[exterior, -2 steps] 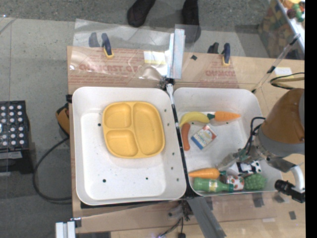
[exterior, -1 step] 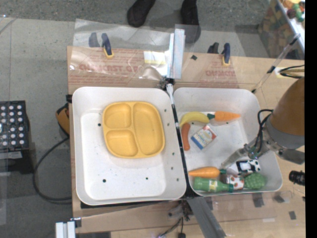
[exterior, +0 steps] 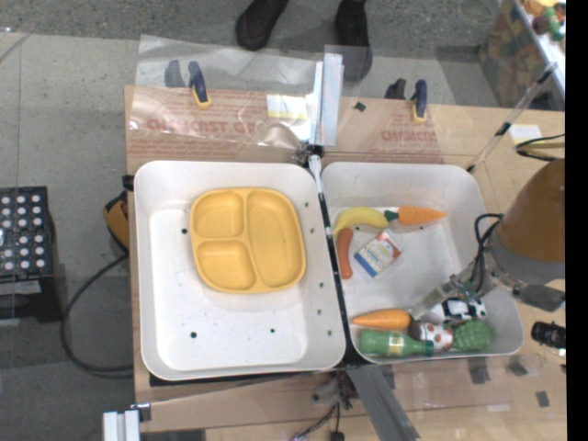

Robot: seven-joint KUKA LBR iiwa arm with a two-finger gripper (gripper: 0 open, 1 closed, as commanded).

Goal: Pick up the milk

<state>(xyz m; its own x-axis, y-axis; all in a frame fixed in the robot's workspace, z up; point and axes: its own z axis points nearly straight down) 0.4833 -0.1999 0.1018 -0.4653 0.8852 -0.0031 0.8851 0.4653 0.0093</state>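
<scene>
The milk (exterior: pixel 377 253) is a small white and blue carton lying flat in the middle of the right bin (exterior: pixel 459 186), just below the banana (exterior: pixel 360 218). My gripper (exterior: pixel 452 307) is low in the bin's near right corner, to the right of and nearer than the milk and well apart from it. It hangs over the clutter there, close to a green knobbly toy (exterior: pixel 474 335). The grey arm with its orange band (exterior: pixel 549 211) reaches in from the right edge.
The right bin also holds a carrot (exterior: pixel 419 215) at the back, a red sausage (exterior: pixel 344 252), a second carrot (exterior: pixel 380 319) and a green bottle (exterior: pixel 395 344) along the front. A yellow divided plate (exterior: pixel 248 239) lies in the left bin (exterior: pixel 165 320).
</scene>
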